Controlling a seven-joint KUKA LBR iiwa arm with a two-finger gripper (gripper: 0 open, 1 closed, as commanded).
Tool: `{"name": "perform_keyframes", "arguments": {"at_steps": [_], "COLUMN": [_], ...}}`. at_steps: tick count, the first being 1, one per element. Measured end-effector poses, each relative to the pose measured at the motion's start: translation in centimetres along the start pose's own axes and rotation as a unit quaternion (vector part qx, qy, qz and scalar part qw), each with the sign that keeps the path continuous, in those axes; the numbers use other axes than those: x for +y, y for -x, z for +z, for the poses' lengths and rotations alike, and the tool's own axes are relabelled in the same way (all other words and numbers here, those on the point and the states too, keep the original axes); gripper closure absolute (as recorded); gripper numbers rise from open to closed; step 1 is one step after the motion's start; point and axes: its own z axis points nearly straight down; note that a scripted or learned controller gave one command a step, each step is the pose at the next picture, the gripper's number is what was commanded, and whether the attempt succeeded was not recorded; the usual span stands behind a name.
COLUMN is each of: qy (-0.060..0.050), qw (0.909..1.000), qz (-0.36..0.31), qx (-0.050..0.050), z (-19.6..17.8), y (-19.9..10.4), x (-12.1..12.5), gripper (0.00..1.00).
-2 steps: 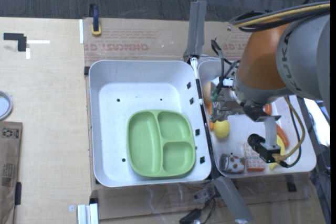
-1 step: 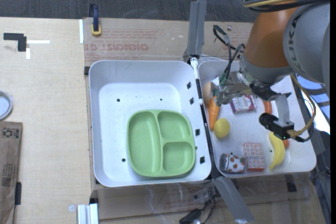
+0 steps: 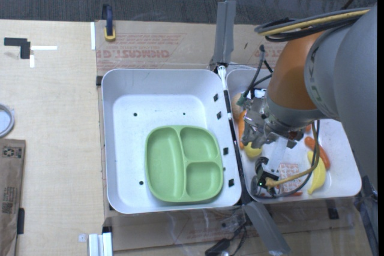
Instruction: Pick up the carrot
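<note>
An orange, carrot-like piece [image 3: 317,151] lies in the right bin [image 3: 343,189] near its right side, partly under the arm. A second orange piece [image 3: 240,121] lies along that bin's left wall; which of the two is the carrot I cannot tell. My gripper [image 3: 253,139] hangs low over the left part of the right bin, just right of the second orange piece and above a small yellow item [image 3: 252,151]. The wrist hides much of what lies beneath it.
A yellow banana [image 3: 318,175] lies at the right bin's front right, beside a red-and-white packet [image 3: 287,172]. The left bin [image 3: 120,129] holds a green divided plate [image 3: 183,163]. A divider wall [image 3: 231,129] separates the bins. Cables hang off the arm.
</note>
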Motion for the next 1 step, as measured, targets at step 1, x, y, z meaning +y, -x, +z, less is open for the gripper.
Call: {"name": "perform_keyframes", "arguments": {"at_steps": [1], "qy": [0.001], "qw": [1.0000], "qz": [0.008], "qx": [0.000], "z": [-0.98], "y": [-5.29], "x": [2.70], "gripper": [1.00]}}
